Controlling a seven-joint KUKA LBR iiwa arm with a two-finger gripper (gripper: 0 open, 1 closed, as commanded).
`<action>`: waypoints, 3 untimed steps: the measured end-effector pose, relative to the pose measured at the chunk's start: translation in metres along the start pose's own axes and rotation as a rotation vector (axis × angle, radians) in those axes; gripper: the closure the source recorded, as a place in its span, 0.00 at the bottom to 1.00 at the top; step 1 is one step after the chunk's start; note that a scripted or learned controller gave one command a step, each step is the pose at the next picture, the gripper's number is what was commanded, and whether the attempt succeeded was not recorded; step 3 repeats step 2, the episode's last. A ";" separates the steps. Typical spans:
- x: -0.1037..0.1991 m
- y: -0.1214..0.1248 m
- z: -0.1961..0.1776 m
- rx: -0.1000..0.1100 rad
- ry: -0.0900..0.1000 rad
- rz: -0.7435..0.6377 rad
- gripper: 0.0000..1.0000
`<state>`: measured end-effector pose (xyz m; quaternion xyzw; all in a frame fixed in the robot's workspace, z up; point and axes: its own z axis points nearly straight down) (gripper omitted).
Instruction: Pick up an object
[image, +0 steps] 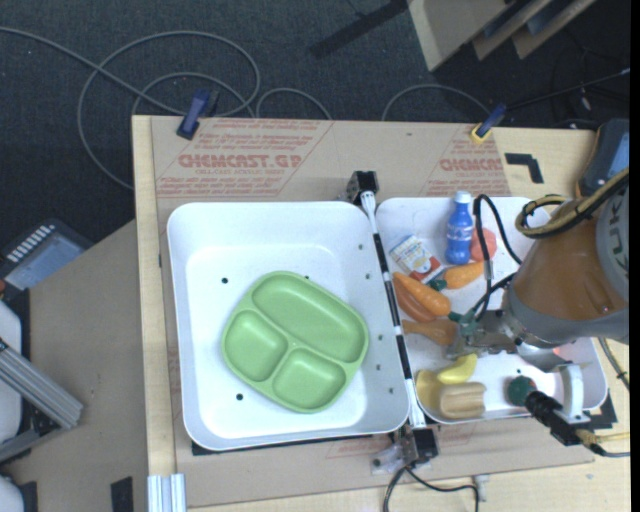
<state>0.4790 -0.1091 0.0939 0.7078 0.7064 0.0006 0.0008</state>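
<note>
Evidently the gripper (466, 338) hangs low among the right bin's (590, 385) clutter, just beside the orange carrot (420, 295), probably seeking a pick; its grip state I cannot tell.

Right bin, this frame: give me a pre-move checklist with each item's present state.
1. Tool positioned over the right bin: ok, it sits above the clutter.
2. Object between the tool's tips: cannot tell, the arm hides them.
3. Graspable targets nearby: ok, the carrot and yellow piece lie next to the tool.
4. Blue bottle out of the way: ok, it is at the bin's far end.
5. Left bin contents undisturbed: ok, the green divided plate lies flat.
</note>
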 end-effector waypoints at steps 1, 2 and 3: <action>0.048 0.027 -0.091 0.000 0.001 -0.003 1.00; 0.122 0.026 -0.127 0.001 0.001 -0.004 1.00; 0.122 0.026 -0.127 0.001 0.001 -0.004 1.00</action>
